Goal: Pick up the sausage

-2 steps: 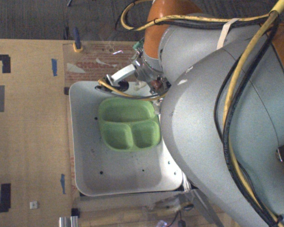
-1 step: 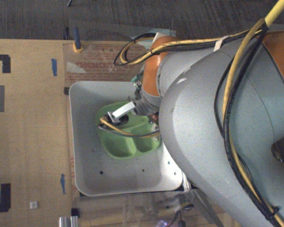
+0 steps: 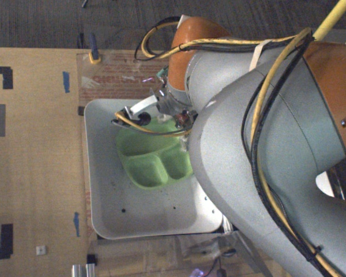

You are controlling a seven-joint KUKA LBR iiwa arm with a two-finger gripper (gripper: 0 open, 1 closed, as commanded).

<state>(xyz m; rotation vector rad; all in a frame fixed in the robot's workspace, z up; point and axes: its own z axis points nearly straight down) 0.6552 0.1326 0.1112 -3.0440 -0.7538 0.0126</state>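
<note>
My grey arm (image 3: 259,137) reaches over the white bin (image 3: 104,172), its wrist above the far part of the green divided tray (image 3: 153,166) lying in that bin, and I cannot tell my pincer's state or where the sausage is.

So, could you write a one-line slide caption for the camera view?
Grey arm reaching over a green divided tray in a white bin.
</note>
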